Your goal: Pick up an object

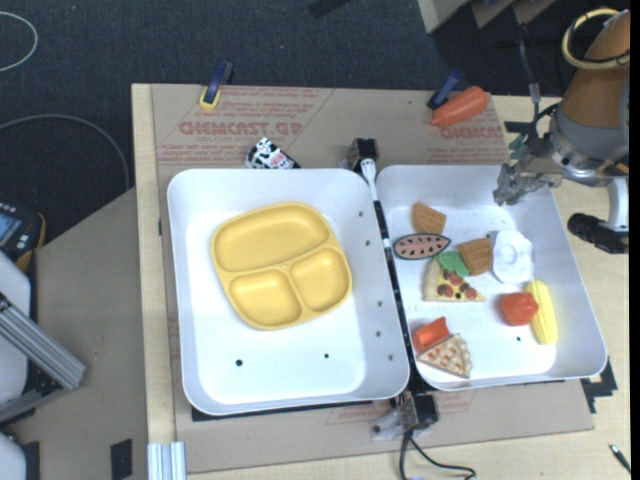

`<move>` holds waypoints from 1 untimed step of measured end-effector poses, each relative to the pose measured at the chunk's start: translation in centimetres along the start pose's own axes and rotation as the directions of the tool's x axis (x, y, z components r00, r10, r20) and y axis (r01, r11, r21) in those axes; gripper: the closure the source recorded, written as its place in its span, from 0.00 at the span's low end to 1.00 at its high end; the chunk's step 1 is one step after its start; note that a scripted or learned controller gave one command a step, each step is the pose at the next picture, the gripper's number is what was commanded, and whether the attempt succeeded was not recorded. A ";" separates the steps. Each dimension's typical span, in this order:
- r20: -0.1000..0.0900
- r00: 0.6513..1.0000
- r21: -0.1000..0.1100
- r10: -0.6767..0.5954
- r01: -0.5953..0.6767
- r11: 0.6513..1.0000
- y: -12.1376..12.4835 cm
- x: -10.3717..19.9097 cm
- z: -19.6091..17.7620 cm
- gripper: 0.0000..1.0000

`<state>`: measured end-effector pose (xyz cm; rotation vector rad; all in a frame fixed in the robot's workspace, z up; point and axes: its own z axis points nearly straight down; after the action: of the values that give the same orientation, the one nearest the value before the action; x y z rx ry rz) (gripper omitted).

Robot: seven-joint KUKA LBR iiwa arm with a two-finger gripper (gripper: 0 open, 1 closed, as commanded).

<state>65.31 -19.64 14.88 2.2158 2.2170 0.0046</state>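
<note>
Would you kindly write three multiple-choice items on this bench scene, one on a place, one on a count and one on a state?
1. Where does the yellow tray lie?
A. left bin
B. right bin
C. on the floor

2. How many compartments does the yellow tray have?
A. two
B. three
C. five

3. Where is the gripper?
A. over the left bin
B. pressed on the corn
C. over the right bin's far edge, apart from the toy food

Answers:
1 A, it sits in the left bin.
2 B, one long section and two smaller ones.
3 C, the corn and tomato lie nearer the camera.
</note>
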 end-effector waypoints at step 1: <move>0.001 1.000 -0.002 0.000 0.000 1.000 0.3 -1.0 -5.8 1.00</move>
<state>65.58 -20.61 20.70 2.2148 2.2156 0.0057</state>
